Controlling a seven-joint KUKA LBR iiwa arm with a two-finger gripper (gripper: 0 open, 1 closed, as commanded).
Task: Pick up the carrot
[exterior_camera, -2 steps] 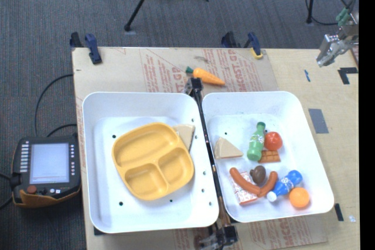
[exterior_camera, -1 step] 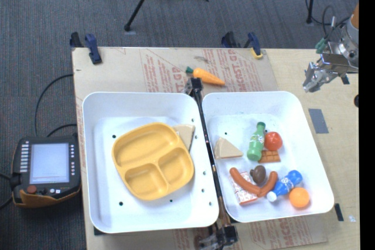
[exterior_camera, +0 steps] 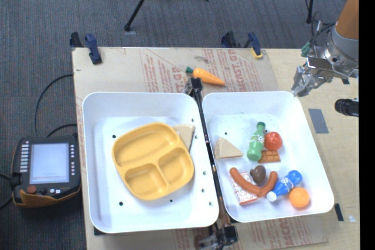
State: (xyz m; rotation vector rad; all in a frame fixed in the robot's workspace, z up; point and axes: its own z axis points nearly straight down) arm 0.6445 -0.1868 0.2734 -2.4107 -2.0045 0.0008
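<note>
Currently: carrot (exterior_camera: 208, 76) on surface (exterior_camera: 140, 67) behind bins | gripper (exterior_camera: 305, 86) well right, off carrot | finger state unclear

1. An orange toy carrot (exterior_camera: 209, 76) with a green top is seen.
2. A yellow plastic divided plate (exterior_camera: 153, 160) is shown in a shallow white bin (exterior_camera: 94, 126).
3. A green toy bottle (exterior_camera: 256, 141) and a red toy tomato (exterior_camera: 273, 140) are seen.
</note>
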